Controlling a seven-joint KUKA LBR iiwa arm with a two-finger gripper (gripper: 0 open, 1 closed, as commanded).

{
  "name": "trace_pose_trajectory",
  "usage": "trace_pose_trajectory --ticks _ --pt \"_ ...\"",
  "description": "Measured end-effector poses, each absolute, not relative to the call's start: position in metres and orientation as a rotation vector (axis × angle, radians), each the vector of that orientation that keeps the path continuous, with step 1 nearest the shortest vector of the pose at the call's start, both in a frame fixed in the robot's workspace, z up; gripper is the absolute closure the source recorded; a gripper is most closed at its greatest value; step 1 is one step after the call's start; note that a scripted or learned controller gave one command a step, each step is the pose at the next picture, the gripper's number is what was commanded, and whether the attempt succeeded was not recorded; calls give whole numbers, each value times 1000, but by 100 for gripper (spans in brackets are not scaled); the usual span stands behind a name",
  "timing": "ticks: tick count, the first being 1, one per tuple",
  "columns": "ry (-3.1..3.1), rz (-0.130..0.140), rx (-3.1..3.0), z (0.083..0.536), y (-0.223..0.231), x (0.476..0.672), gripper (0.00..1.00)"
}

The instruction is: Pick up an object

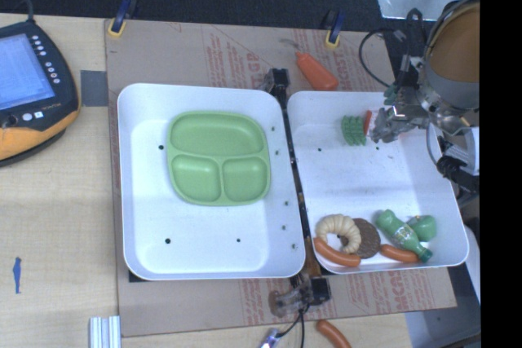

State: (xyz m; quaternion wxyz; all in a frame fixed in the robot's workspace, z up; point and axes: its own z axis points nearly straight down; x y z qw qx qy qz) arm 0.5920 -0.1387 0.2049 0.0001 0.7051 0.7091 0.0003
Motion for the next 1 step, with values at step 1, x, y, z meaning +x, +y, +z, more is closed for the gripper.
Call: trace_pose_trajectory --ticks 1 --pt "2228 -3 2218 203 -140 591 0"
